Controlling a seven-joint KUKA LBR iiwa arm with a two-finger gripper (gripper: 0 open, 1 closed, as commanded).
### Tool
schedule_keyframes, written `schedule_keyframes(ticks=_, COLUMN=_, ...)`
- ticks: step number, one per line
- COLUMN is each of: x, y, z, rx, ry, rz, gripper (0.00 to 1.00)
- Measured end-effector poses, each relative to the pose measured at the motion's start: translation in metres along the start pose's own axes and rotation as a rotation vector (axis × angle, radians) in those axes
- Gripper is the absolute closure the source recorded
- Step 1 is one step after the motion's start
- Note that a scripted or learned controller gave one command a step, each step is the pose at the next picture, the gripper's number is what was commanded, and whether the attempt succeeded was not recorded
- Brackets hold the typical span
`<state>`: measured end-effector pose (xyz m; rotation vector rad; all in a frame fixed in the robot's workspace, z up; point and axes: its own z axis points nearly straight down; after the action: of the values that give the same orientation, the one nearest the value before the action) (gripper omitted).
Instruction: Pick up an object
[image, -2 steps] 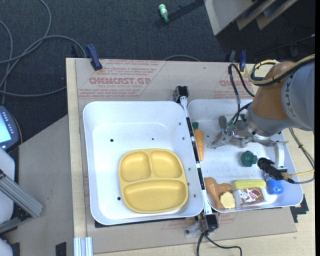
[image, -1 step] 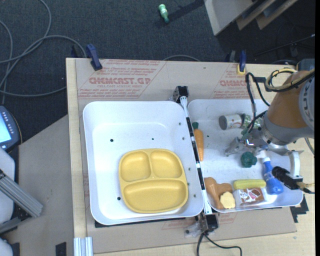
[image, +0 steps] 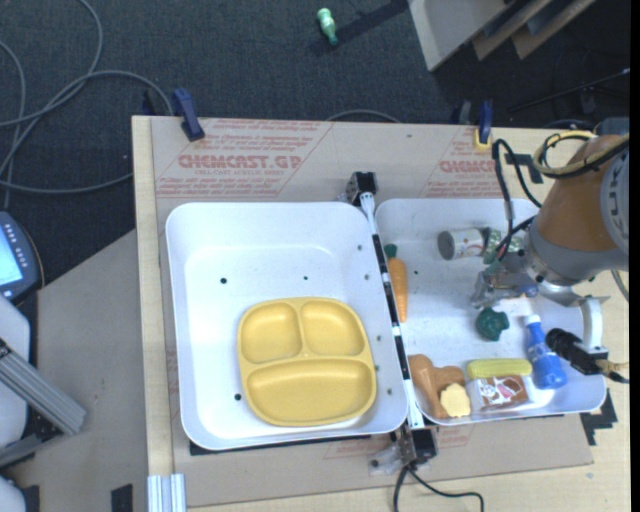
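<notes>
- Arm: one, grey with an orange band, reaching in from the right over the right bin
- Gripper: low inside the right bin, near its middle; whether its jaws are apart or together cannot be told, as the wrist hides them from above
- Green piece: the likeliest target, a small dark green lump on the bin floor, just below the gripper as the camera sees it, on the side nearer the front rim; roughly round, so no long axis to align with
- The move turns on this offset: judged from here, the gripper would need a short shift toward the front rim before closing
- Can: one, grey, lying on its side left of the gripper toward the back, long axis running left to right
- Carrot: one, orange, lying along the bin's left wall, long axis front to back
- Blue bottle: one, lying tilted near the front right corner, close to the green piece
- Front-rim cluster: one brown piece, one pale yellow piece, one yellow bar, one packet, packed close together
- Left bin: holds one yellow tray with three compartments, well apart from the gripper
- Bins: two, side by side
</notes>
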<state>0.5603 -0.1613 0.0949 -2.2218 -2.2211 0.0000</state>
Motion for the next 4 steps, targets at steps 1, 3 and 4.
schedule_keyframes(ticks=1, x=0.0, y=0.0, z=0.001, rx=0.001, ry=0.0, rz=0.001, gripper=0.0)
schedule_keyframes(ticks=3, x=-0.011, y=-0.043, z=0.0, rx=-0.002, ry=-0.001, rz=0.0, gripper=1.0)
schedule_keyframes(ticks=4, x=0.071, y=0.024, z=0.01, rx=-0.008, ry=0.0, rz=-0.01, gripper=1.0)
